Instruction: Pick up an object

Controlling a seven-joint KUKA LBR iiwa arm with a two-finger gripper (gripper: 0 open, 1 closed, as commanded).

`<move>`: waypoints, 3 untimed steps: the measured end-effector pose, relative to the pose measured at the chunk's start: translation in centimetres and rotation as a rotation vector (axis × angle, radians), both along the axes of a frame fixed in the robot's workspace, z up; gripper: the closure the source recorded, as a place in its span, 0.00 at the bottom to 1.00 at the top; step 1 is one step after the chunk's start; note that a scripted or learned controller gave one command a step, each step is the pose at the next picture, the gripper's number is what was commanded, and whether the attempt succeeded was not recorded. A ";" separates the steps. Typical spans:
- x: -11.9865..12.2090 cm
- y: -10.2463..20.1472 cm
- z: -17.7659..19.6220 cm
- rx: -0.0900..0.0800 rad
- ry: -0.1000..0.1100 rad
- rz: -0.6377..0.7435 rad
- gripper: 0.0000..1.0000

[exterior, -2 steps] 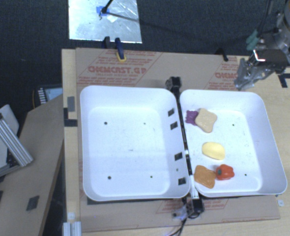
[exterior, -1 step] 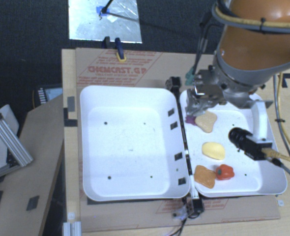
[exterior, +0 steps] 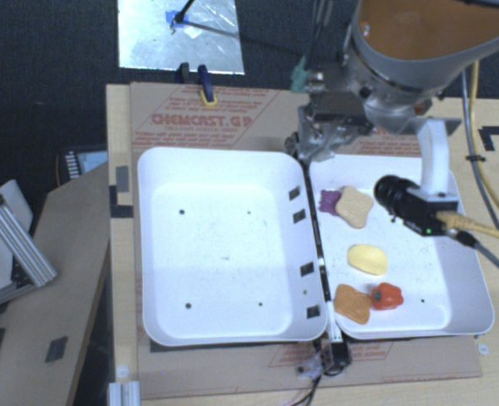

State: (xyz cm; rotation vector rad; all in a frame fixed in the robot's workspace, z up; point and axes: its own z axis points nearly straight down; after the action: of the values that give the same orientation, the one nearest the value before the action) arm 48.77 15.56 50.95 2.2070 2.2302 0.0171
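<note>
Here is the bench from above, 2 shallow white bins side by side on brown cardboard [exterior: 224, 118] printed with red lettering. The left bin [exterior: 161, 252] shows a bare floor with a few dark dots. The right bin [exterior: 465, 290] carries all the pieces.

The grey arm with its orange band [exterior: 427, 15] comes in from the top right, and the gripper [exterior: 317, 146] hangs over the far end of the divider between the 2 bins, right at the back rim. Open or closed? Cannot tell from this angle; the tip is a dark blur against the bin edge, and nothing can be made out in it.

In the right bin, 5 objects. Near the back left corner, a small purple piece [exterior: 329, 200] touches a pale tan piece [exterior: 355, 206] just beside it. Toward the middle sits a yellow rounded object [exterior: 367, 259]. Near the front edge lie an orange-brown piece [exterior: 352, 304] and, touching it on its right, a red object [exterior: 388, 296].

A black cylindrical unit [exterior: 406, 201] on a white bracket hangs off the arm above the right bin's back half.

Beyond the bench's back edge, a shiny metal sheet [exterior: 182, 24] lies on the dark floor.
</note>
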 end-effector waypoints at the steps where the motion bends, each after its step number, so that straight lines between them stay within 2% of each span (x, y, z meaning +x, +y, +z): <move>1: 6.8 4.7 -3.7 -0.005 0.011 -0.003 1.00; 2: 10.5 8.0 -4.1 -0.004 0.007 -0.003 1.00; 3: 4.2 7.9 0.2 -0.002 0.008 -0.002 1.00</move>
State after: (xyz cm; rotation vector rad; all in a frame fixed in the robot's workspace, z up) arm 52.94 23.47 51.14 2.2125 2.2306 0.0057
